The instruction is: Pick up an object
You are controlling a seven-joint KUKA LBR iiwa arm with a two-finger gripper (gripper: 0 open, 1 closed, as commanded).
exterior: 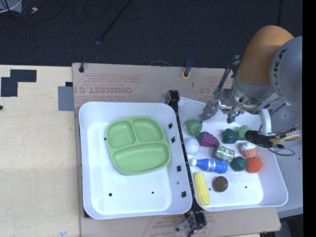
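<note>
The right bin (266, 194) holds several small toys: a green pepper-like piece (193, 127), purple grapes (208, 139), a white egg (191, 145), a blue bottle (210, 165), a small can (224, 153), a corn cob (201, 188) and a brown ball (219, 183). My gripper (219, 114) hangs over the back of this bin, just behind the grapes and a dark teal toy (229, 135). Its two fingers stand apart, open, with only white bin floor showing between them.
A green divided plate (138, 144) lies in the left bin (94, 191). Further right in the right bin are a cupcake (248, 149), an orange-red toy (254, 165) and another teal piece (238, 163). A black divider (180, 147) runs between the bins.
</note>
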